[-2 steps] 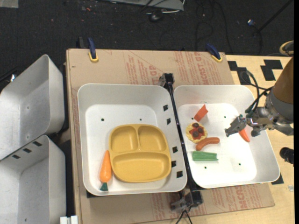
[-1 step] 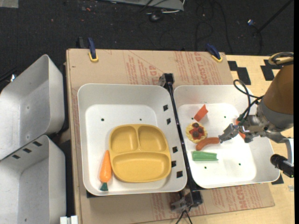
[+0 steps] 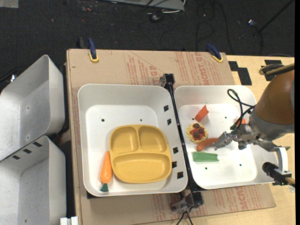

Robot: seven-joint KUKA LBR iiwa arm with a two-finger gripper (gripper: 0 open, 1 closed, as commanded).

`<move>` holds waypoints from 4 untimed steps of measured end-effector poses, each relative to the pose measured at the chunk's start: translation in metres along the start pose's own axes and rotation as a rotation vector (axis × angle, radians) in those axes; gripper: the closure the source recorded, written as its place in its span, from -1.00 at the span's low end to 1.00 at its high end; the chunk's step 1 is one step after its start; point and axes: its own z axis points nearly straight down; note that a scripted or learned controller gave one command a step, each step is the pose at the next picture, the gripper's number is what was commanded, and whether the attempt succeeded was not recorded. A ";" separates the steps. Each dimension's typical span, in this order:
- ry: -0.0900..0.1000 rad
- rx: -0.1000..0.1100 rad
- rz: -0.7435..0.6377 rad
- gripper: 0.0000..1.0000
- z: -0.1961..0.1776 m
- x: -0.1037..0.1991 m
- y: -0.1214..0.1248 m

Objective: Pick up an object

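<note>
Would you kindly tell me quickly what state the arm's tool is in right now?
Tool: over the right white bin, near the orange-red sausage piece; open or closed cannot be told, and no object is seen held.

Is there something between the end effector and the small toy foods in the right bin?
Nothing visible. The end effector hangs just right of the reddish sausage-shaped toy. The flat green strip lies just below, beside that path.

We see two bins side by side mid-frame, left bin [image 3: 89,125] holding divided plate [image 3: 139,153], carrot [image 3: 106,168] at its left, right bin [image 3: 243,172] holding sausage [image 3: 206,144], tart [image 3: 197,132] just above it.
</note>
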 end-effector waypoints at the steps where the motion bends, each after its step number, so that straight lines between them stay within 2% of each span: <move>1: 0.000 -0.001 0.000 -1.00 0.045 0.001 -0.001; 2: -0.001 -0.004 0.001 1.00 0.033 0.000 0.000; 4: -0.005 -0.011 -0.002 1.00 -0.075 -0.021 -0.001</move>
